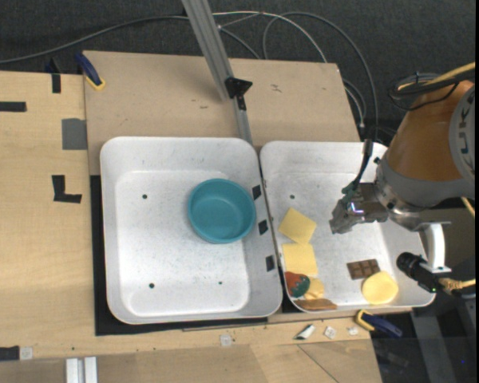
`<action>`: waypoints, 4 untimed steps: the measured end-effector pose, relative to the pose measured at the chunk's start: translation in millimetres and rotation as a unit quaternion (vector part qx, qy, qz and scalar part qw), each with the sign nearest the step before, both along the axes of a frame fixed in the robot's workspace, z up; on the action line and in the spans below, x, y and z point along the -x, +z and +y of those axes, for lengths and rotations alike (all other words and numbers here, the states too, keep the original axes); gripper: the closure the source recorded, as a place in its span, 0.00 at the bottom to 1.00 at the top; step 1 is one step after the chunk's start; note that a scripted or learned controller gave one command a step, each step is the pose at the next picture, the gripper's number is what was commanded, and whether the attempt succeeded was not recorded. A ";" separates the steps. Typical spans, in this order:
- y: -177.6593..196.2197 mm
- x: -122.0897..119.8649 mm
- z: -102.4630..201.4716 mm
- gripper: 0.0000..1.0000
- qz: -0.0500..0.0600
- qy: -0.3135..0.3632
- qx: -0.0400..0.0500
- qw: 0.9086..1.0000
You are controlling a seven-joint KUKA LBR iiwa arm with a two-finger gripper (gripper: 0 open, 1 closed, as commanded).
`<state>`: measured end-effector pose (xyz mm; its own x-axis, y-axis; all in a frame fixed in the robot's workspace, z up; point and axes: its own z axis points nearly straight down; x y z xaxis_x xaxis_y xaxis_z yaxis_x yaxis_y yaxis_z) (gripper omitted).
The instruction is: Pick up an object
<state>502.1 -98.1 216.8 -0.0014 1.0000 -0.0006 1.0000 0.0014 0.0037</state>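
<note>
My gripper (pixel 345 216) hangs over the middle of the right bin (pixel 319 162), reaching in from the right. Left of it lie two pale yellow squares, one (pixel 298 227) above the other (pixel 300 258). A brown rectangular block (pixel 362 269) and a yellow round piece (pixel 379 288) lie below the gripper near the bin's front right corner. A red and green object (pixel 297 283) and a brown flat piece (pixel 318 302) sit at the front left corner. Nothing shows between the fingers.
A teal bowl (pixel 220 210) sits in the left bin (pixel 136 214) near its right side. A grey pole (pixel 211 46) slants down to the seam between the bins. Cables run across the bench behind the right bin.
</note>
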 end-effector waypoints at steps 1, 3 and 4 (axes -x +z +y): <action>58.4 -0.3 -8.9 1.00 -0.001 0.000 0.001 1.000; 46.1 -26.8 82.7 1.00 0.003 0.000 0.000 1.000; 27.0 -45.2 125.8 1.00 0.003 0.002 0.000 1.000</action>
